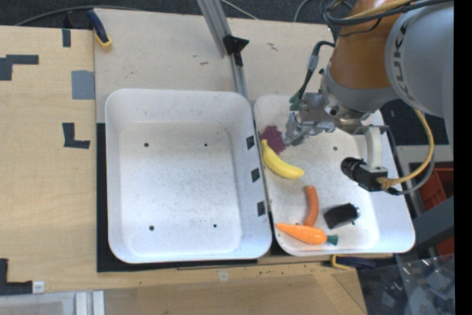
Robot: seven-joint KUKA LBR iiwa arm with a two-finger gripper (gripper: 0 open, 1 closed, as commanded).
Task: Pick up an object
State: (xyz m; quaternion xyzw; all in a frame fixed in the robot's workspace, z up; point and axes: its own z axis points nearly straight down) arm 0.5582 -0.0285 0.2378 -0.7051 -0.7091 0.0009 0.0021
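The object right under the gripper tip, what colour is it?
Purple: the small object beside the banana, clearest in the camera view.

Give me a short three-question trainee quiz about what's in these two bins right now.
1. True or false: the banana lies in the right bin.
2. Which thing is nearest the gripper? A. carrot B. purple thing C. black thing
3. Fill in: the sausage lies between the banana and the ____.

Key: 1 true; 2 B; 3 carrot.
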